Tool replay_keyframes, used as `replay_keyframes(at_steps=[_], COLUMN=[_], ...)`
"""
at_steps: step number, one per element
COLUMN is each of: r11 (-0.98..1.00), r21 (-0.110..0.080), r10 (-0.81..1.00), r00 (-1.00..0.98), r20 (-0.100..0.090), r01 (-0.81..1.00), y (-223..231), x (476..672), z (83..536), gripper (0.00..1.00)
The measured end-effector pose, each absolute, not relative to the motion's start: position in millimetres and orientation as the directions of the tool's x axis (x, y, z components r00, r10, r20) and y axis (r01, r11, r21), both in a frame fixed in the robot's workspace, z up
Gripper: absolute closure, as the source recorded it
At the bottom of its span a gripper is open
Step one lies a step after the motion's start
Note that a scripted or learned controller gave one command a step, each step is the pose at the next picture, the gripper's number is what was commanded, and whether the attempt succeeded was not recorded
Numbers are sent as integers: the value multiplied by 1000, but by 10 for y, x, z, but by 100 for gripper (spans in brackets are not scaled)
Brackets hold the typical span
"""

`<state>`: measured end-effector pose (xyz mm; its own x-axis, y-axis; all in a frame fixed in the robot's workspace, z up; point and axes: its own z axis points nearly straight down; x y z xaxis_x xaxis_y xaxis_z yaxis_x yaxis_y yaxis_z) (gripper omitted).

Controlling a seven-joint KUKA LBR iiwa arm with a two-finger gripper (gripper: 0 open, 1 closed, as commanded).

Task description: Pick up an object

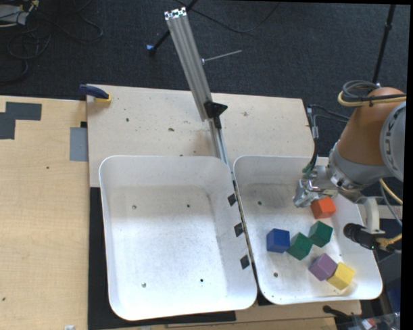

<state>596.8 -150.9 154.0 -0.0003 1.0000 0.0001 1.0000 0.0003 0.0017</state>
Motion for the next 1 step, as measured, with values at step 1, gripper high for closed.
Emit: replay_keyframes(at_steps=[1], r11=[0], r21=[2], r10=[1000], r00=[0], r20=[-1], r01=[1000], y=[-1536], x=[5969], z=[1965], gripper=[100])
